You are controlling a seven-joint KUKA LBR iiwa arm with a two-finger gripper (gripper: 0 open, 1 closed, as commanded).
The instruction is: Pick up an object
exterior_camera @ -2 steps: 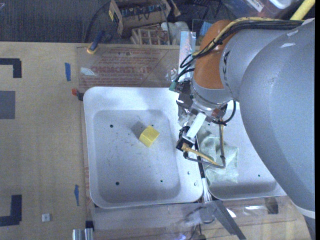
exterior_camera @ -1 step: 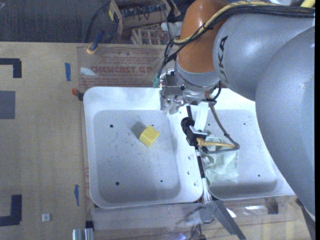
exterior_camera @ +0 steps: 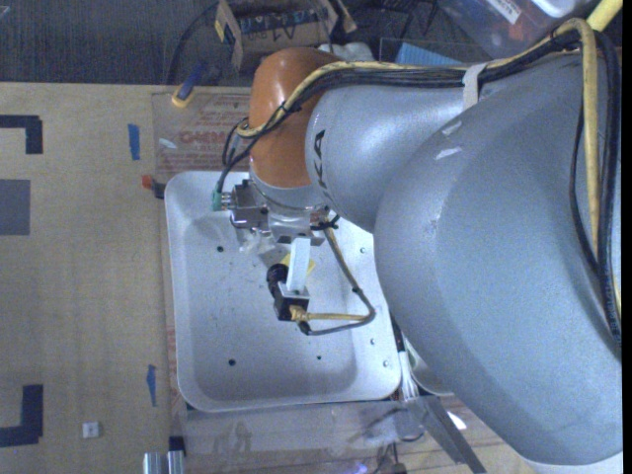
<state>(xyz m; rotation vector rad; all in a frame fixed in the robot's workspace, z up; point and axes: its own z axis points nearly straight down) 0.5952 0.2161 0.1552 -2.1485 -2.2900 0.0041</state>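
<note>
Room lies open over the left and lower floor of the white bin [exterior_camera: 202, 358], dotted with small dark specks; the grey arm [exterior_camera: 474, 225] covers the frame's right. The gripper [exterior_camera: 265, 233] hangs over the bin's upper middle, spread or pressed together I cannot tell, and what object lies under it is hidden. Red print on the cardboard [exterior_camera: 197, 131] above the bin is too blurred to read

The worktop [exterior_camera: 89, 294] is pale wood. A shallow white bin [exterior_camera: 175, 294] sits on it, its upper edge meeting a cardboard sheet [exterior_camera: 193, 136] with red print. To the bin's left lie tape marks: an upper blue strip [exterior_camera: 133, 141], a lower blue strip [exterior_camera: 151, 384], an upper black bracket [exterior_camera: 25, 131] and a lower black bracket [exterior_camera: 25, 415] — plus a grey square [exterior_camera: 12, 206] and a small pale cube [exterior_camera: 91, 429].
</note>
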